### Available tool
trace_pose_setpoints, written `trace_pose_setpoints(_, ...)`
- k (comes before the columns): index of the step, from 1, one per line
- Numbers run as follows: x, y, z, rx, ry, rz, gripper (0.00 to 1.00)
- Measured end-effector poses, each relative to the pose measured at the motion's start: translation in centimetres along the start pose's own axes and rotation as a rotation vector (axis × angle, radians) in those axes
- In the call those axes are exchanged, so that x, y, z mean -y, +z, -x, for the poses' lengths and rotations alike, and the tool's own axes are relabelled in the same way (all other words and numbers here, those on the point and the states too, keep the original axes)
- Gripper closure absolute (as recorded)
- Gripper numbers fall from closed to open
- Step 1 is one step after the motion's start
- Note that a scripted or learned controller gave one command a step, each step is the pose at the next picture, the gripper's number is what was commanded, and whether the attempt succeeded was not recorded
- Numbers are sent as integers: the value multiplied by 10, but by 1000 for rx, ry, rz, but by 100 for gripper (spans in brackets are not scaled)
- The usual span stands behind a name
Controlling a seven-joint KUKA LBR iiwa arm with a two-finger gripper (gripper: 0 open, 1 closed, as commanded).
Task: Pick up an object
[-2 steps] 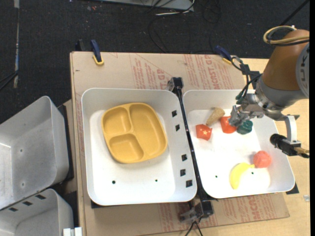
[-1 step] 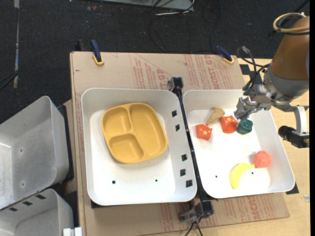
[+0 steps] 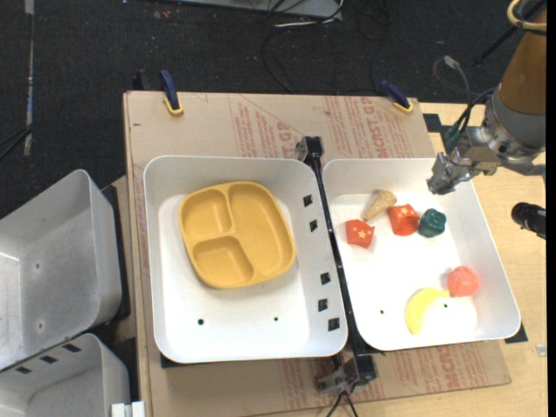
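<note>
Nearest the camera, at the bottom edge, a black clamp (image 3: 347, 373) sits where the two bins meet, and just above it the right bin (image 3: 495, 268) holds the loose pieces. A yellow banana (image 3: 421, 308) lies toward the bin's near side with a pink ball (image 3: 463, 281) just beside it to the right. Farther back are a red cube (image 3: 360, 233), a tan cone (image 3: 379, 203), a second red block (image 3: 402, 220) and a dark green lump (image 3: 432, 223), the last two almost touching. The left bin (image 3: 165, 320) carries a yellow divided tray (image 3: 236, 234), and both bins rest on a cardboard-covered table (image 3: 226, 115). The arm (image 3: 526, 85) comes in from the right, its orange band high and its wrist bent down and leftward, so the gripper (image 3: 445, 179) hangs over the right bin's far right corner, above and just behind the green lump. Nothing appears between the fingers, and whether they are parted or closed I cannot tell; they read as one dark mass. I judge this to be the approach, before any grasp. The green lump looks the likeliest target, and taking it would call for a short descent with care not to nudge the neighbouring red block.
</note>
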State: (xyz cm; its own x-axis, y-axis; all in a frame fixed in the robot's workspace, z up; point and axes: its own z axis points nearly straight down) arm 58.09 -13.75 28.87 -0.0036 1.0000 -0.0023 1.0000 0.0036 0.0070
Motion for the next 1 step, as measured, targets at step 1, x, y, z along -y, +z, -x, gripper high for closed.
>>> trace_pose_setpoints(1, 2, 12, -43, -3, -3, -9, 100)
